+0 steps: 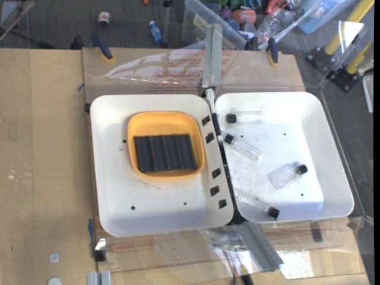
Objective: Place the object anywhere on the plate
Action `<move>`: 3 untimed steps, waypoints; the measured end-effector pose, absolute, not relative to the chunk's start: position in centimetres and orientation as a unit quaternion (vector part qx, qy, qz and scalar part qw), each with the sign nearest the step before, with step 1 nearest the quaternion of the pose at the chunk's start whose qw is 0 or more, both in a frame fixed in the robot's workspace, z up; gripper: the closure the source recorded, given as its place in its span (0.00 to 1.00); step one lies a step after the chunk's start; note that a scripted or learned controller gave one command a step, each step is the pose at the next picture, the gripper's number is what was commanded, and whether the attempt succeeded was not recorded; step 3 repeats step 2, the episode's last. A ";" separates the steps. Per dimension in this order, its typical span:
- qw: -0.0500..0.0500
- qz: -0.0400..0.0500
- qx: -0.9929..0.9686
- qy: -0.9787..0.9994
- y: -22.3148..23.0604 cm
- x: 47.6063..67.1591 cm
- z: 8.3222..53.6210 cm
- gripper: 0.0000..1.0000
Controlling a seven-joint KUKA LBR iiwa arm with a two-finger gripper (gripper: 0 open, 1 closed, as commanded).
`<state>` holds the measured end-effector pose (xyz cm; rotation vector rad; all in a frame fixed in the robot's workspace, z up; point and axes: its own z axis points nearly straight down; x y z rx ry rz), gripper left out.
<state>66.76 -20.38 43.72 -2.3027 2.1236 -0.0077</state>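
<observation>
The work stands at its opening step, as I judge it: nothing from the right bin [323, 129] is lifted yet, and the picking comes first. Four clear vials with black caps lie on their sides on that bin's floor, well apart from one another: one near the far left corner [244, 117], one just below it near the divider [242, 147], one toward the middle right [287, 175], and one at the near edge [256, 205]. Any of these could be the object to move; which one is meant I cannot tell. The orange plate [138, 129] sits in the left bin [113, 195], toward its far side, and a dark ribbed slab [165, 153] lies flat on it, covering most of its floor and leaving the rim and a strip at the far side bare. Whether that slab counts as a placed object is uncertain. The next move, I think, calls for the gripper to come down from the right over one vial, straddle its narrow width across the long axis, and close gently, since a smooth round vial may roll or slip. The middle-right vial looks easiest, lying clear of the walls. The carry then crosses the divider to the plate.
</observation>
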 end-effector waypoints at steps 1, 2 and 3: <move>0.003 -0.001 -0.810 0.587 -18.5 66.7 43.7 1.00; 0.003 -0.002 -0.885 0.466 -18.5 66.7 43.6 1.00; 0.003 -0.002 -0.885 0.466 -18.5 66.7 43.6 1.00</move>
